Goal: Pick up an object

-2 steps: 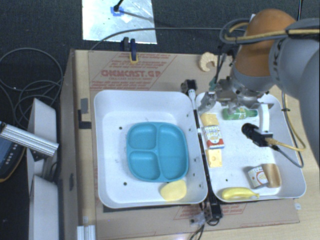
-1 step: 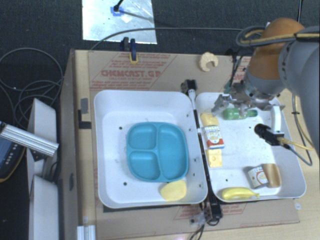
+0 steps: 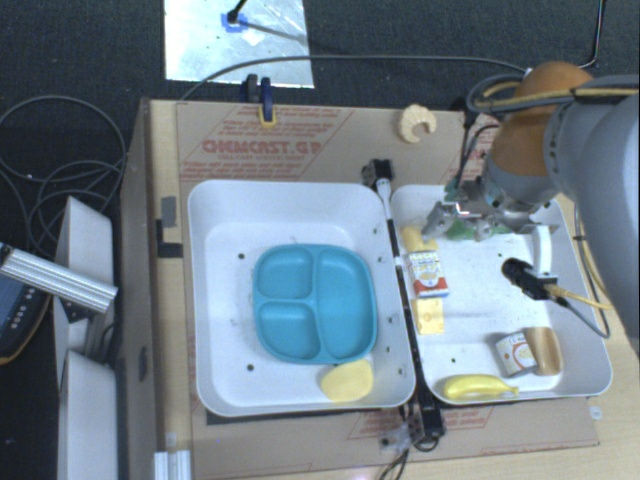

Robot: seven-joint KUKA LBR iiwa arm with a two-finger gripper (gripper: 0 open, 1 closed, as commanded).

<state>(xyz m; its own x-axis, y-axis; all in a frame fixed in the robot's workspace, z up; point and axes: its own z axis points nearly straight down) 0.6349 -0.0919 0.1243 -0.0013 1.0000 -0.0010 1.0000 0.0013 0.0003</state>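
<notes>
Right bin [image 3: 480, 308] floor lies bare midway, banana [image 3: 478, 388] along its near rim.

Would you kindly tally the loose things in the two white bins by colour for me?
Yellow: 4 (plastic banana, pale rounded lump, flat square card, small block)
Blue: 1 (divided plastic plate)
Red and white: 1 (small box)
Brown and white: 1 (tipped canister)
Green: 1 (green item partly hidden beside the gripper)
Total: 8
</notes>
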